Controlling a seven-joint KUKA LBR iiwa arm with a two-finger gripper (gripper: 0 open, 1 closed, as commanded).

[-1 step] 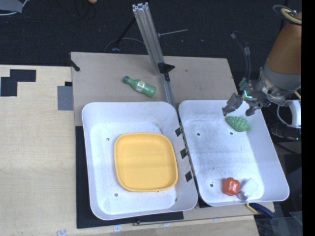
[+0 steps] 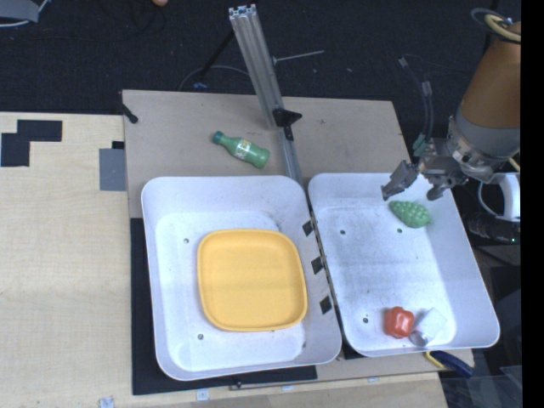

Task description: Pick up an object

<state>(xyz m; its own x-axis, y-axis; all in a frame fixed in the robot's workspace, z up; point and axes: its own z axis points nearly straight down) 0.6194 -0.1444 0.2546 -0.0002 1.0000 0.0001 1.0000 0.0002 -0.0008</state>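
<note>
The gripper [image 2: 418, 183] hangs over the right bin's [image 2: 476, 313] far corner, fingers spread wide and holding nothing. A green lump [image 2: 411, 214] lies just below it toward the near side, long axis roughly across the bin. The lump's far edge hides under the fingers.

The arm [image 2: 491, 83] reaches in from the right, its gripper [image 2: 418, 184] spread open, pointing down.

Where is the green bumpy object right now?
The green bumpy object lies in the right bin, near its far right corner, just below the pincer that hangs open above it.
</note>
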